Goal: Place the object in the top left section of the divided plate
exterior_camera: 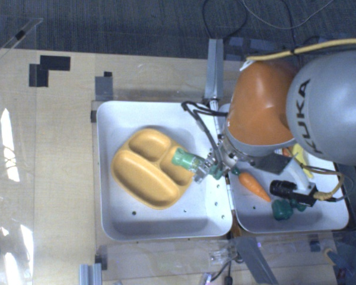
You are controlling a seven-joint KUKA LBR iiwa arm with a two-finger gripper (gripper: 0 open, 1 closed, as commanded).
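The pincer [203, 168] is clamped on a green object [184, 159], holding it low over the right edge of the yellow divided plate [143, 172] in the left bin [110, 159], apparently so it can be lowered into a section there.

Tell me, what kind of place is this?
Probably a robotics lab or test bench. A KUKA arm reaches over two white bins on a wooden bench, one holding a yellow divided plate, the other a toy carrot, with cables trailing on carpet behind.
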